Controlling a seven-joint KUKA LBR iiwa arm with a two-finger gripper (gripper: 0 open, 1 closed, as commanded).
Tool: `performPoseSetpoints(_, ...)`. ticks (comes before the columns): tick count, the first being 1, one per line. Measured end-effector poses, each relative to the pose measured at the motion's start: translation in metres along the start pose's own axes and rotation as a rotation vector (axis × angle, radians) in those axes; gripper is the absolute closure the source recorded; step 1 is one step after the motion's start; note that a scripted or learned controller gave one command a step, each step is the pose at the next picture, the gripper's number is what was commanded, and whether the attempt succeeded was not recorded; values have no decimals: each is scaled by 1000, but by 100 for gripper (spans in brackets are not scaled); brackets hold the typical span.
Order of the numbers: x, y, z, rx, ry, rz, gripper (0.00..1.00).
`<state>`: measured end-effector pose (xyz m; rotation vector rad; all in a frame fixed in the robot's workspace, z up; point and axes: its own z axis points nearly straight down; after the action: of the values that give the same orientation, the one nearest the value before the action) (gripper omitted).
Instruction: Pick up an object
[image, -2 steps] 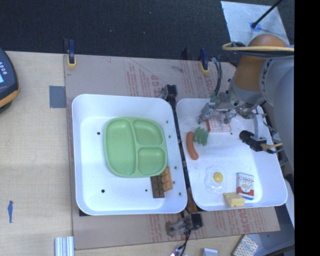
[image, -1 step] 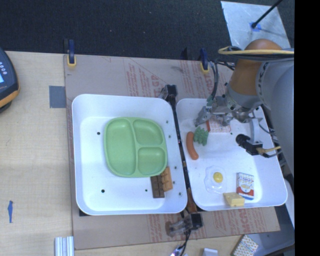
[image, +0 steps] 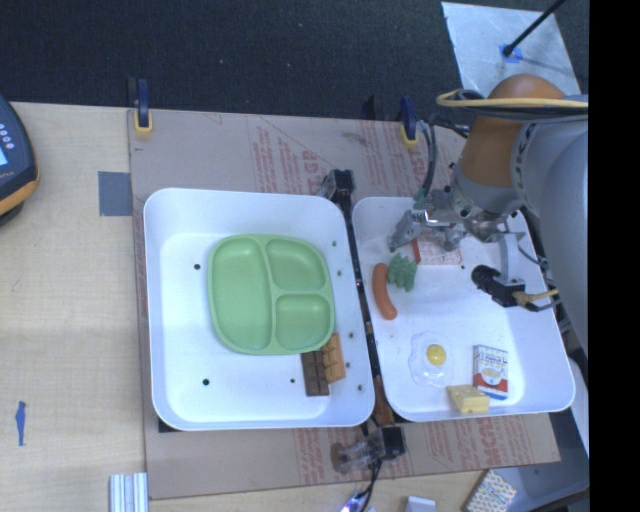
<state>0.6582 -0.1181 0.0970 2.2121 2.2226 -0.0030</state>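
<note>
Pincer (image: 412, 240) hangs low over the right bin (image: 545, 340), just above a green broccoli floret (image: 403, 272); whether it is apart or together, I cannot tell. A sausage (image: 384, 291) lies beside the floret. Nearer the front sit a fried egg (image: 433, 356), a small red-and-white carton (image: 491, 370) with unreadable print, and a cheese wedge (image: 468, 400). The left bin (image: 180, 370) holds a green divided plate (image: 270, 295) and a chocolate bar (image: 324, 366).

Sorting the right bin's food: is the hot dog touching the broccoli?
Cannot tell. In the camera view the hot dog lies close beside the broccoli, with no plain gap or contact.
</note>
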Motion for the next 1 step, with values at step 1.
performPoseSetpoints(1, 0, 0, 0, 0, 0, -1, 0)
